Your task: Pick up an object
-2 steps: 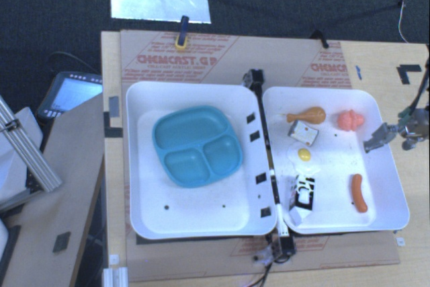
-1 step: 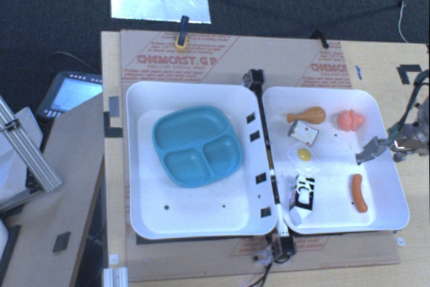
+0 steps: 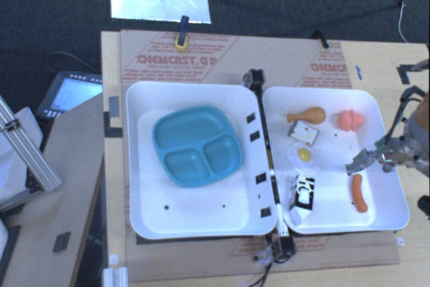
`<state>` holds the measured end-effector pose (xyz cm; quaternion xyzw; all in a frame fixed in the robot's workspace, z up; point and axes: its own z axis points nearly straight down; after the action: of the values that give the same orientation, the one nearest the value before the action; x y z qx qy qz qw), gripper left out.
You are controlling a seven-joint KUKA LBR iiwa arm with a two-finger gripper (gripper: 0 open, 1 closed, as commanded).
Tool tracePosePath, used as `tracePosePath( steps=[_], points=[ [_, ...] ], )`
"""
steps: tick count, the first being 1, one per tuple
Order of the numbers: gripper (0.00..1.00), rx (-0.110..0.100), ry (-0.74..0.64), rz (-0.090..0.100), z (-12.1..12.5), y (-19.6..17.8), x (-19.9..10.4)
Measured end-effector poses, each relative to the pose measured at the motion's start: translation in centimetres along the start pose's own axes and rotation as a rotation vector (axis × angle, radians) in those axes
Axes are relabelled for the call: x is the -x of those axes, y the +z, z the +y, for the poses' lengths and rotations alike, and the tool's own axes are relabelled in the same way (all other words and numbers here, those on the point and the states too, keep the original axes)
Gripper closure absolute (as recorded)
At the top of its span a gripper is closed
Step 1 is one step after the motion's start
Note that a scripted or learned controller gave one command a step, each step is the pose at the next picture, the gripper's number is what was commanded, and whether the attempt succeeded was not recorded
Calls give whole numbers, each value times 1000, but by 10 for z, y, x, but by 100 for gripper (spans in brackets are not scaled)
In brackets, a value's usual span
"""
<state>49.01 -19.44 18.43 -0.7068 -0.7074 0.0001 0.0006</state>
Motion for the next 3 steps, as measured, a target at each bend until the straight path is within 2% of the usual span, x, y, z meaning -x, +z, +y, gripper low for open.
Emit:
tracePosePath(
  steps=[1,2,3],
  points=[
    [0,0,0,0,-1,62,-2],
    [100,5,-1,-3,0,49,-1],
    [100,7,-3,-3,-2,3,-7]
  ],
)
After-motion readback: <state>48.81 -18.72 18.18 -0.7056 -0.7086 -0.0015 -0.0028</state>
